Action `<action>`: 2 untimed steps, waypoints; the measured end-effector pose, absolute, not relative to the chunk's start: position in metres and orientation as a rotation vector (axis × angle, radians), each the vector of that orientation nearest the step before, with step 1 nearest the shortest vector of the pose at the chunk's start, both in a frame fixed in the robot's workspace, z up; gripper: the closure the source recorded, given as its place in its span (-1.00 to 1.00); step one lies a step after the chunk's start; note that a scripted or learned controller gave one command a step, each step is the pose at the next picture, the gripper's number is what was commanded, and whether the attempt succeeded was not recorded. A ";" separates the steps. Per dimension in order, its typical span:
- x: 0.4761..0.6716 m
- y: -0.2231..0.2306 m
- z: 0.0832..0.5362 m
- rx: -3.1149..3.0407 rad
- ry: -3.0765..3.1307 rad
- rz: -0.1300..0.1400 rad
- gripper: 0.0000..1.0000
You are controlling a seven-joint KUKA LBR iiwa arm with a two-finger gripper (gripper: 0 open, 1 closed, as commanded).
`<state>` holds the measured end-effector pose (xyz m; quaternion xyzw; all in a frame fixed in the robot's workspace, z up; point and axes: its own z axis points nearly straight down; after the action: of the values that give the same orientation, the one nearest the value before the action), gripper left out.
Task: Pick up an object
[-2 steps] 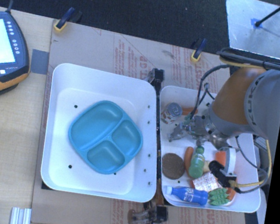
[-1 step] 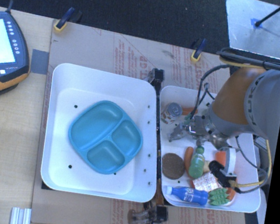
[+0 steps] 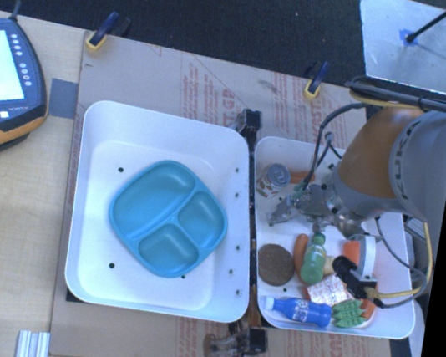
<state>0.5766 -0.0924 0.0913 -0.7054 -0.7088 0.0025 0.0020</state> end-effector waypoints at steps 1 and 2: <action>0.577 -0.092 0.091 -2.213 -2.224 0.008 -1.00; 0.577 -0.092 0.091 -2.213 -2.224 0.008 -1.00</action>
<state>0.5766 -0.0924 0.0913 -0.7054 -0.7088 0.0025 0.0020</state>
